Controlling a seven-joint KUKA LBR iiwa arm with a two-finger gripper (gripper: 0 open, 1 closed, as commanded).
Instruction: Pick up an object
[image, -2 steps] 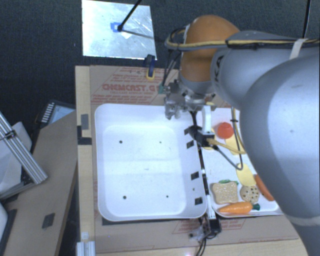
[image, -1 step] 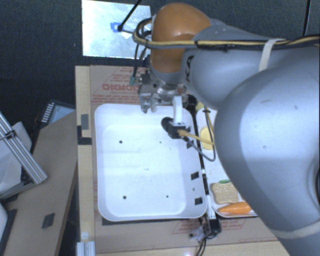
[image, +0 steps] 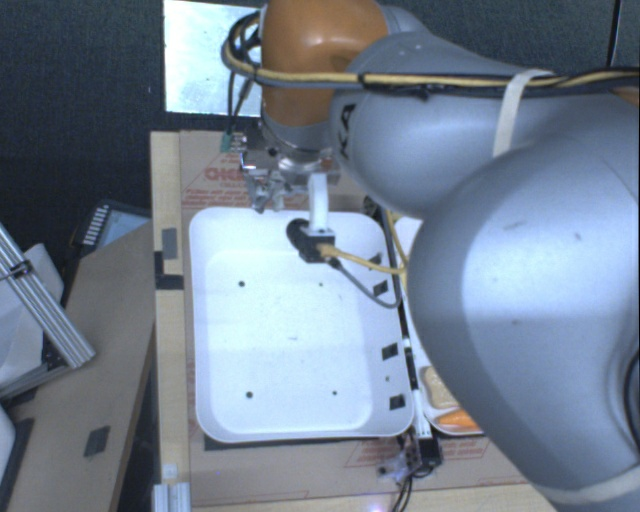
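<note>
My gripper (image: 262, 193) hangs over the far rim of the left white bin (image: 290, 340), near its back left corner. I see nothing held under it. In the right bin (image: 432, 428), a tan and orange object (image: 447, 404) peeks out at the near left corner. The grey arm hides most of it and the rest of that bin.
The big grey arm (image: 520, 250) fills the right side and covers the right bin. The left bin's white floor shows only a few small dark dots. Cardboard (image: 215, 185) lies under the bins. A slanted metal rail (image: 45, 310) stands at the left.
</note>
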